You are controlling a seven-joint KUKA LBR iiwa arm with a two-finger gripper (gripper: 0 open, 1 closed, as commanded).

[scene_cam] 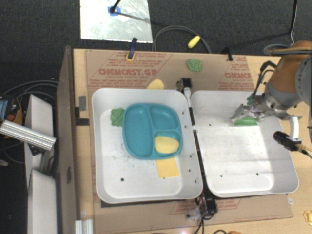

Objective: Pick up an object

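Reaching in from the right, the arm (292,77) has its gripper (248,112) low over the far part of the right bin (243,174), right at a small green piece (245,122) lying on the bin floor. How far the tool is open, and whether it has hold of the piece, I cannot tell; metal and green overlap, but the piece looks to rest on the floor just at the gripper's near side.

The left bin (105,179) holds a blue tray (141,130) with a yellow lump (166,144) in its near right compartment. A yellow slice (167,168) sits on the bin floor just near of the tray, and a green leaf (117,116) touches the tray's left edge.

Judging the risks: the green piece looks flat and thin, so a closing grip could slide over it or nudge it along the smooth floor. Coming down off-centre could pinch one end only, letting it tip out on the lift. Pressing too low could jam the tool against the bin.
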